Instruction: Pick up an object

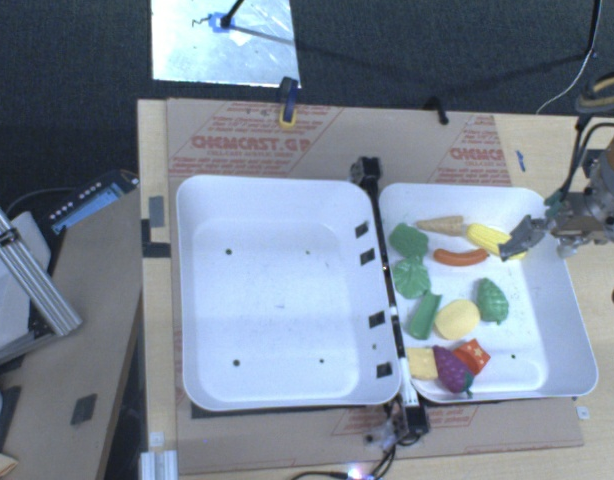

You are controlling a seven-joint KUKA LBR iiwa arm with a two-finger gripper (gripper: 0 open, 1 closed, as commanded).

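The right bin [562, 340] holds several toy foods. Among them are a green pepper [407, 240], a tan carrot [442, 225], a yellow piece [485, 235], an orange-red sausage [459, 258], a leafy green [412, 280], a green cucumber [424, 315], a pale yellow lump [457, 319], a green broccoli [493, 300], a yellow wedge [421, 362], purple grapes [451, 369] and a red piece [473, 353]. My gripper [516, 239] reaches in from the right, low over the bin's upper right part. Its tip sits right beside the yellow piece, partly covering its right end.
The left bin [192, 268] lies beside the right one, with a black divider with clips [377, 268] between them. A cardboard sheet [247, 138] lies under both. A shiny metal plate [222, 28] sits at the back, and a cable [577, 78] hangs at the upper right.
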